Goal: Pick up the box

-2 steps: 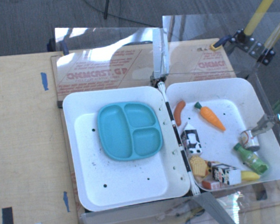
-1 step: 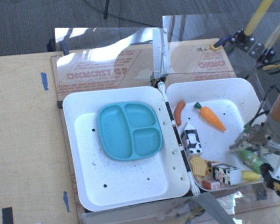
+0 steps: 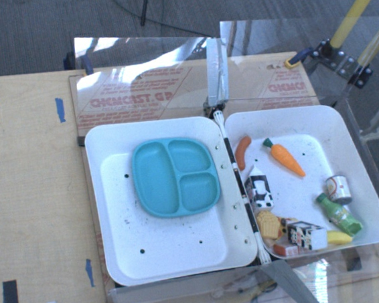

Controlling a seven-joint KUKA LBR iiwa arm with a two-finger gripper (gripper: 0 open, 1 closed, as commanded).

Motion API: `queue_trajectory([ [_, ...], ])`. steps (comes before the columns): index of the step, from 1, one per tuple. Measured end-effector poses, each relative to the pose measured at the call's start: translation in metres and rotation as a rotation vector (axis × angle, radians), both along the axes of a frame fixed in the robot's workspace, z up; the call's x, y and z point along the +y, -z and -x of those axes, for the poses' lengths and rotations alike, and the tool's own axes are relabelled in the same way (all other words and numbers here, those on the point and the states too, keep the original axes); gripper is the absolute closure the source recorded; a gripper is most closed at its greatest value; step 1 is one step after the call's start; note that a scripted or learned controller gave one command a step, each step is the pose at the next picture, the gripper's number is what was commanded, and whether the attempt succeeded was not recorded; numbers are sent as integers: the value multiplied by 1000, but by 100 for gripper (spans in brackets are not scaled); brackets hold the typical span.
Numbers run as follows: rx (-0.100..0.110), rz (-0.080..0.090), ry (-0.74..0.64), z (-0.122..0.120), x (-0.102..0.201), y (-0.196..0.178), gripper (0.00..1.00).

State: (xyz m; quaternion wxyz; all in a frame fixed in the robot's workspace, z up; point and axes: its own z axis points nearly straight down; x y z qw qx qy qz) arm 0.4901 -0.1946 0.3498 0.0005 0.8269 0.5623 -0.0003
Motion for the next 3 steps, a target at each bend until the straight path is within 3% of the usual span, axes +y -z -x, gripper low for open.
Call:
queue_trajectory([
  [1, 3, -2, -105, 10, -12, 27, 0],
  [2, 1, 0, -108, 9, -11, 16, 100],
  [3, -1, 3, -110, 8, -11, 6, 100],
])
